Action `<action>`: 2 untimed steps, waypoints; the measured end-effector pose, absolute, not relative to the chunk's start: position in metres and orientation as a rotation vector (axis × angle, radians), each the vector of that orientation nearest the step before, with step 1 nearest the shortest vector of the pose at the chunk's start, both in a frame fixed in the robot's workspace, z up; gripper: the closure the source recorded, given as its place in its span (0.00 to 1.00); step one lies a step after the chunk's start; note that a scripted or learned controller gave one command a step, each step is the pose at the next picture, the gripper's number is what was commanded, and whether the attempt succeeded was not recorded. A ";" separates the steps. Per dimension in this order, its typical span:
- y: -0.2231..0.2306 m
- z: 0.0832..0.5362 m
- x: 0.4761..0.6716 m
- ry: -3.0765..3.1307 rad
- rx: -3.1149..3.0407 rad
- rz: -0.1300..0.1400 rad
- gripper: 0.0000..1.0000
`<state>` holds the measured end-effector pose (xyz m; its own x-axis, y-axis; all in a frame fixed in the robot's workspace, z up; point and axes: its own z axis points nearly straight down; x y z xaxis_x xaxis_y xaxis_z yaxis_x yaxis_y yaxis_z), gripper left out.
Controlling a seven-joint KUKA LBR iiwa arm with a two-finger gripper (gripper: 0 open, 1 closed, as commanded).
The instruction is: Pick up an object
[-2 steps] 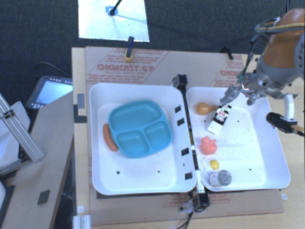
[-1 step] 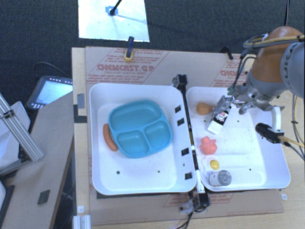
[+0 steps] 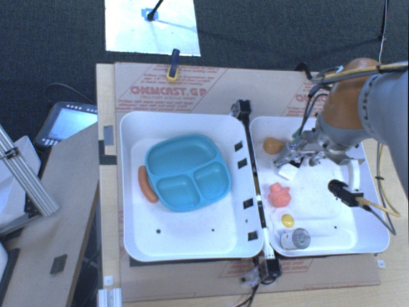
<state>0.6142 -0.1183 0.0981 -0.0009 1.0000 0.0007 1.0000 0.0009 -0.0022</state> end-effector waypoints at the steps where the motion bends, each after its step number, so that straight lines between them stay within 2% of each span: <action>1: -0.119 0.112 0.616 -2.224 -2.224 -0.003 1.00; 2: -0.110 0.167 0.623 -2.231 -2.220 -0.007 1.00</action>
